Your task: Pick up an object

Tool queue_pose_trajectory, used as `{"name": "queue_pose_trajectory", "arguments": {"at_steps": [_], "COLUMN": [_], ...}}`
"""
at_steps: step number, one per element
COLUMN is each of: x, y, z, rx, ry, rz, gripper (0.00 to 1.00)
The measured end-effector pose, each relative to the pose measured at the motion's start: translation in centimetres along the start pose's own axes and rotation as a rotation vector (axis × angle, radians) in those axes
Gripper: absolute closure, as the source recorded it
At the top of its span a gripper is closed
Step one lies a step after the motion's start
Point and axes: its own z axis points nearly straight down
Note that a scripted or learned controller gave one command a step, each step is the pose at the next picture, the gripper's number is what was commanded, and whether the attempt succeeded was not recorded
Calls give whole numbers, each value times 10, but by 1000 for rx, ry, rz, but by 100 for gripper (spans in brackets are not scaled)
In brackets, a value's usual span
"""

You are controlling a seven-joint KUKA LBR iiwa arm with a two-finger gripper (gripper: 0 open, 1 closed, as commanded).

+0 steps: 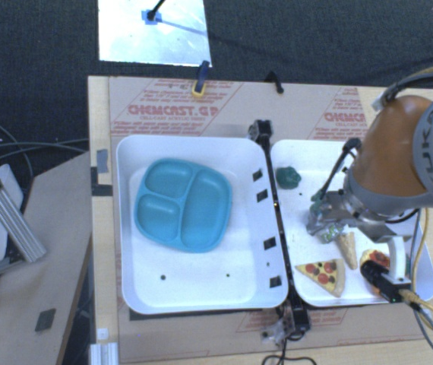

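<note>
We see two shallow white bins side by side on a bench covered with printed board. The left bin [148, 287] holds a teal divided plate [182, 204], a smooth plastic piece with rounded corners and three compartments, lying flat toward the bin's far left part; the rest of that bin's floor is bare white with a few small dark dots. A black divider [271, 204] with small tabs runs between the two bins.

The right bin [300, 158] carries the smaller things. Near its far left corner we find a dark green, lumpy rounded object [288, 177]. At the near edge lies a toy pizza slice [323, 273], a flat wedge with tan crust and red rounds on top. Just to its right, a narrow tan cone-like wedge [346, 248] points toward the near edge, and beyond that a red and yellow piece [376, 260] lies partly under the arm's hardware, too hidden for us to name.

The gripper [324, 224] is low over the middle of the right bin, just beside the tan wedge's upper end. It reads as a tangle of shiny metal, and we cannot tell how it is set or whether it touches anything. The grey and orange arm [399, 158] covers the bin's right side.
</note>
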Motion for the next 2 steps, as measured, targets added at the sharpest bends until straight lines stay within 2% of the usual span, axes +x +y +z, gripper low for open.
{"name": "queue_pose_trajectory", "arguments": {"at_steps": [1,2], "x": [77,-44], "y": [-6,-8], "z": [-40,-29], "rx": [0,3], "ry": [3,-4], "rz": [-8,15], "gripper": [100,100]}}
